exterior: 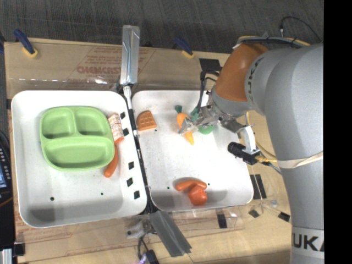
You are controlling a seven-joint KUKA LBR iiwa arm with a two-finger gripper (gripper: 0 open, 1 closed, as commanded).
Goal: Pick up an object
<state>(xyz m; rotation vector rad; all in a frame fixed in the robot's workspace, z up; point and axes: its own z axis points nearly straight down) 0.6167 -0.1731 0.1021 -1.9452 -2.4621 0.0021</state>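
Left bin [22, 147]: green divided tray [76, 138] w/ a small labelled tube [115, 126] and an orange sausage-looking thing [111, 166] by its right edge, nobody's touching those. Right bin [165, 164]: brown bread-ish piece [146, 120] top left, red-orange toy veg [192, 190] near the front wall. Claw [193, 121] is down at the small orange and yellow carrot-like bits [186, 130] w/ a green piece [205, 128] right beside it. Can't tell if it's apart or together, too cluttered there. Imo the reach is done, but the grab and lift aren't confirmed: everything looks to be sitting on the bin floor.
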